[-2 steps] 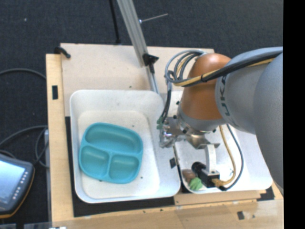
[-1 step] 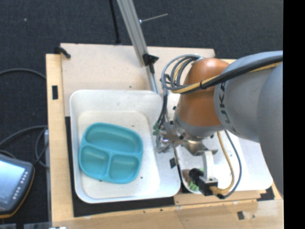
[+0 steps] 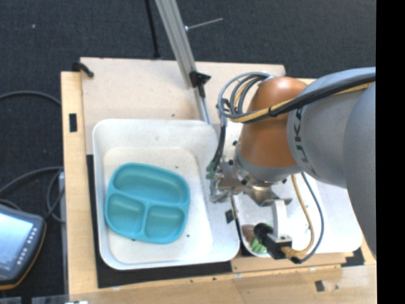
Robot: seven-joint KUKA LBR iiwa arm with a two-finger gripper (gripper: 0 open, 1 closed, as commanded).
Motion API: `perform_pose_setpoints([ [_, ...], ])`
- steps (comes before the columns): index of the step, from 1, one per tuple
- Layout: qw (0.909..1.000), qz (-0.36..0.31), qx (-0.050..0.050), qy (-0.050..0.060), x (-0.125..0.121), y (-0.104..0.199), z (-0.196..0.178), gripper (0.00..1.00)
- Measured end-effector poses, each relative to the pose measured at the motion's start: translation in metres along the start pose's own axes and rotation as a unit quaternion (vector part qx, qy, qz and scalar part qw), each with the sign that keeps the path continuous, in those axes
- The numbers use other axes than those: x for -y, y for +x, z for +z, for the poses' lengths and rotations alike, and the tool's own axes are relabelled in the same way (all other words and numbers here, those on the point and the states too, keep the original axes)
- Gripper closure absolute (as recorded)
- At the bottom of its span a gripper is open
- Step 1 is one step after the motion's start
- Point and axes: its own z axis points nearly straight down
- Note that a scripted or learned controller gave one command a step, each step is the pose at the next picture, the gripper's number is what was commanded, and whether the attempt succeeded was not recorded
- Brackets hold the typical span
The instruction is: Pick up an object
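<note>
A blue divided plate (image 3: 147, 202) lies flat in the left bin (image 3: 152, 132), towards its left side. My gripper (image 3: 226, 198) hangs below the orange wrist band (image 3: 269, 128), over the wall between the two bins and to the right of the plate, apart from it. Small green and brown objects (image 3: 256, 238) lie in the near left corner of the right bin (image 3: 335, 230), just below the gripper and partly hidden by a black part and cables. Nothing shows in the gripper.
The grey arm (image 3: 342, 132) covers most of the right bin. A slanted aluminium bar (image 3: 180, 40) rises behind the left bin. Cables (image 3: 310, 227) loop from the wrist over the right bin. A handheld pendant (image 3: 16, 242) lies off the bench at left.
</note>
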Motion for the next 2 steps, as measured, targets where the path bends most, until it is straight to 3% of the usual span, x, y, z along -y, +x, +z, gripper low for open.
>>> perform_pose_setpoints([
  [2, 1.0000, -0.003, 0.000, -0.001, -0.010, 0.010, -0.008, 1.00],
])
